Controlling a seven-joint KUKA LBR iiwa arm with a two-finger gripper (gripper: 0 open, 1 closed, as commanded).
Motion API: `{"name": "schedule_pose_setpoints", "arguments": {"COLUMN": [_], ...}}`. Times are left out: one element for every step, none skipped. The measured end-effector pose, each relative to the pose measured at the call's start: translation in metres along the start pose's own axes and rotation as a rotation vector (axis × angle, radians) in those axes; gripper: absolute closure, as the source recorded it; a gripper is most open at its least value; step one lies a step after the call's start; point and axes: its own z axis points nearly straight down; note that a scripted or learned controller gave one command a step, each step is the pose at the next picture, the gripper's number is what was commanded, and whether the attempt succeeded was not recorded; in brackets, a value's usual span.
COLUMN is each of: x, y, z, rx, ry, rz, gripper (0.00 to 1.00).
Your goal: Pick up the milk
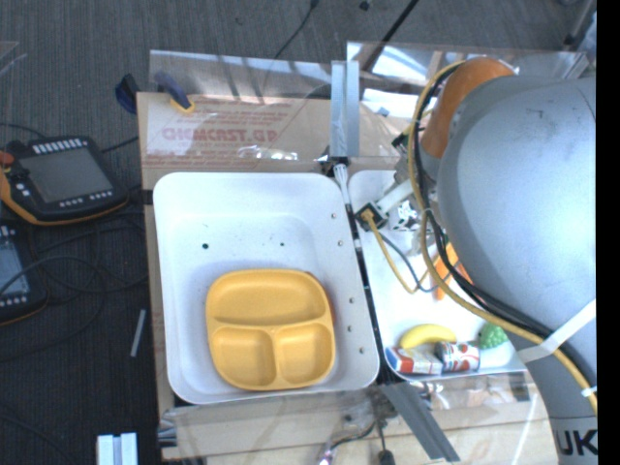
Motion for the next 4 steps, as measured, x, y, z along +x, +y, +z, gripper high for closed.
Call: {"name": "schedule_pose_setpoints", "arguments": {"x": [-0.099, -0.106, -0.139, -0.045], "y": [-0.047, -0.058, -0.071, -0.025], "z": [-0.002, 0.001, -0.001, -0.003], "rx": [-0.005, -0.015, -0.027, -0.007], "ry": [0.010, 0.016, 0.039, 0.008], "rz": [0.220, -0.297, 0.060, 0.197], "gripper": [0.00, 0.00, 0.00, 0.00]}}
